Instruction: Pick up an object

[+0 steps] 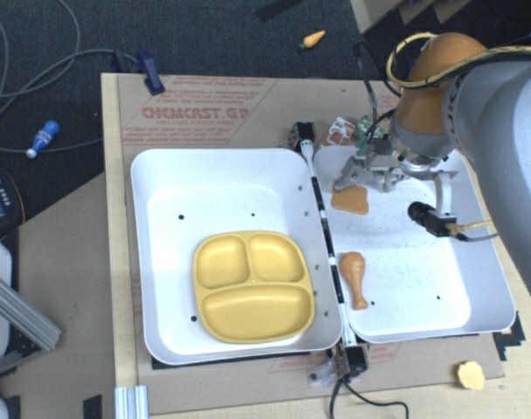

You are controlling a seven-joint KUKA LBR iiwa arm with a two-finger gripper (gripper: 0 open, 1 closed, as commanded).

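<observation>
I see two white bins side by side on the bench: the left bin (161,190) holds a yellow tray (252,285) with three compartments, lying flat toward the 5 o'clock part of that bin. The right bin (423,304) holds two toy food items. A drumstick (354,278) lies near the bin's left wall, at about 8 o'clock from the bin's centre, its long axis running roughly 11 to 5 o'clock. A flat tan piece (351,201) lies at about 11 o'clock in the same bin, apart from the drumstick. The arm (475,112) comes in from 3 o'clock, its orange band (436,68) at 1 o'clock above the right bin. The gripper (375,175) is low over the top of the right bin, just beside the tan piece at that piece's 1 o'clock. I cannot tell how far the hand is open, nor whether it has hold of anything; the tan piece shows at its edge, not clearly within it. Off the bins: a yellow lump (470,374) on the bench at 5 o'clock, a small orange item (313,38) on the floor at 12 o'clock, a blue bottle (43,138) on the floor at 9 o'clock, a blue clip (148,71) at the bench's 11 o'clock corner.
</observation>
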